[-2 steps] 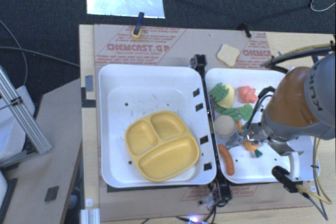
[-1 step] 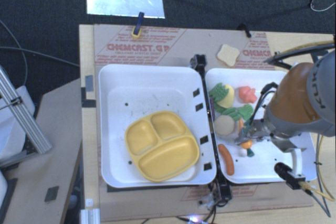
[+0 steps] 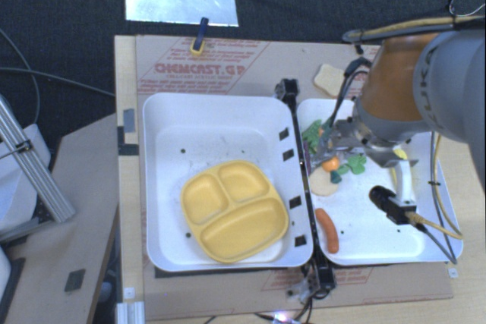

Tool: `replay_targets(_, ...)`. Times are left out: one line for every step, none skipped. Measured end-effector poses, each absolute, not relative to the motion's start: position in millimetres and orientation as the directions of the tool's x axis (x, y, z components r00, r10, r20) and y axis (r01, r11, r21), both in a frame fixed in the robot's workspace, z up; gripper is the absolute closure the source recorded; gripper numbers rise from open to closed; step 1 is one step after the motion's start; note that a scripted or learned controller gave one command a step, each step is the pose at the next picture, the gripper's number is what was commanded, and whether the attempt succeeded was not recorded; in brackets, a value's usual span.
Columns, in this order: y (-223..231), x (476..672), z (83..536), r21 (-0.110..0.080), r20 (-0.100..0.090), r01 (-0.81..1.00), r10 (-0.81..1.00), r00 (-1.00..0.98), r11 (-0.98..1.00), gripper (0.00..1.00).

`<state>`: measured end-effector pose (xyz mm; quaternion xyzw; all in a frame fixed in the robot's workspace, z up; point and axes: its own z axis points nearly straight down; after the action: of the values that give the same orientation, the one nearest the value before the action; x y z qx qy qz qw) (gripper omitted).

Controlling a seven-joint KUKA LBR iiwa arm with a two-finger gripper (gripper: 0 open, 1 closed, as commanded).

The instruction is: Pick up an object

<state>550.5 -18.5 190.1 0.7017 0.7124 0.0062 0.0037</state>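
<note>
Sausage point(image 3: 327, 230) at front of right bin point(image 3: 380, 250); yellow divided tray point(image 3: 234, 210) in left bin point(image 3: 163, 125). Gripper point(image 3: 343, 144) low over green + orange toy food point(image 3: 331, 162) at right bin's back-left. Jaw state: cannot tell.

Grey arm point(image 3: 425, 87) low, tool point(image 3: 342, 142) downward

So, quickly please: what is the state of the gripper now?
Gripper: cannot be told; it is low over the right bin, near the green toy.
</note>
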Motion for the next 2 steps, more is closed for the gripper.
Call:
replay_targets(41.5, 573.1, 190.9, 0.005, 0.001, 1.000, 1.000, -0.010, 0.010, 1.00)
replay_targets(-59.0, 570.1, 185.8, 0.001, -0.003, 1.000, 1.000, 0.007, -0.007, 1.00)
